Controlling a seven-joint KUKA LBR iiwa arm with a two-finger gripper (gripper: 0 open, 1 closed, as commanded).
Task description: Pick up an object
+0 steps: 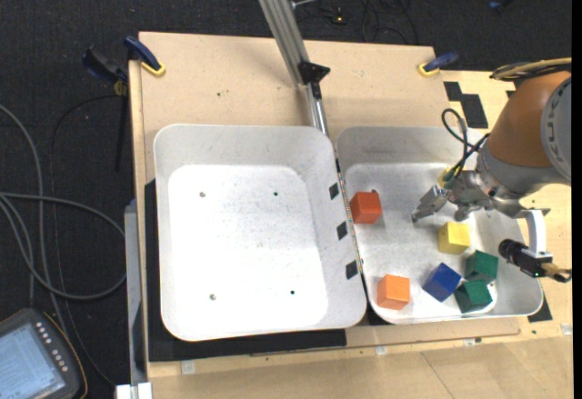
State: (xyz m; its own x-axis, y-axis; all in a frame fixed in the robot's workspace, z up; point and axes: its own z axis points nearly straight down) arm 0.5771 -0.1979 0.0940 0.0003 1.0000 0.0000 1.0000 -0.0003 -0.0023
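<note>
**Operator:** I've got the pincer (pixel 436 204) low over the right bin (pixel 391 144), its grey fingers spread apart with nothing between them. The arm (pixel 532 134) comes in behind it from the right.

**Colleague:** What's nearest to grab?

**Operator:** The yellow block (pixel 454 235) sits just below and a little to the right of the pincer, very near but not between the fingers. The red-orange cube (pixel 366 206) lies to its left, level with it and apart from everything else. Further down are the orange cube (pixel 393 291), the blue cube (pixel 443 282), and two green blocks (pixel 476 281) crowded together.

**Colleague:** Which would you go for?

**Operator:** I judge the yellow one the shortest move, but the green blocks lie close by, so a finger could catch one on the way down. I'd centre the fingers over the block first, turn them to meet its flat sides, then descend straight. The red-orange cube is the cleaner target if that fails: open floor all round it. The left bin (pixel 173 206) is well away to the pincer's left.
</note>
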